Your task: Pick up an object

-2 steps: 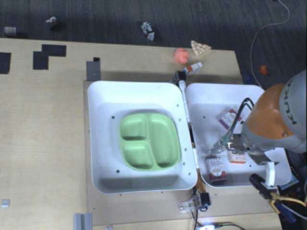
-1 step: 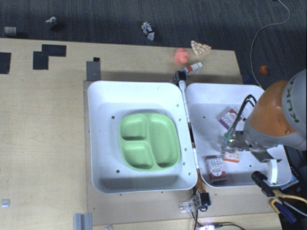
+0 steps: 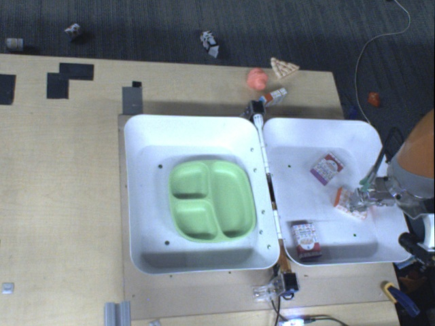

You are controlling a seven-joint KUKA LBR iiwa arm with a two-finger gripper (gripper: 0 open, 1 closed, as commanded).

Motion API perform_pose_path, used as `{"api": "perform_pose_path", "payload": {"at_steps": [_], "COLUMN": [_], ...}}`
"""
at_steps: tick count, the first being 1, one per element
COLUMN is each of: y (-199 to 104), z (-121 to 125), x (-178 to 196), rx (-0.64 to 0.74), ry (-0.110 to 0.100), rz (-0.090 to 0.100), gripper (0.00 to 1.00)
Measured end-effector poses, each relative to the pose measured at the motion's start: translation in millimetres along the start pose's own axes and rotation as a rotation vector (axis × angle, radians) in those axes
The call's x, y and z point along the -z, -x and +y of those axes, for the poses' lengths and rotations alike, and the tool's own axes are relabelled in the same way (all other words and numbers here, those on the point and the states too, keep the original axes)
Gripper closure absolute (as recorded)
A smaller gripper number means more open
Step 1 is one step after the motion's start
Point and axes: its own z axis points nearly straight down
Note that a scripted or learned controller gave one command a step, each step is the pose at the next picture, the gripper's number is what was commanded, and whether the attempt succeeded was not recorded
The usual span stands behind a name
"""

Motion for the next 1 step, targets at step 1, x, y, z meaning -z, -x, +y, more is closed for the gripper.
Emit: {"api": "perform_pose_path", "payload": {"at_steps": [1], "y": [-81.7], "z": [70.4], "x": [91.4], "rx": [0.002], "ry": [0.001], "rz": [0.002], "gripper": [1.00]}}
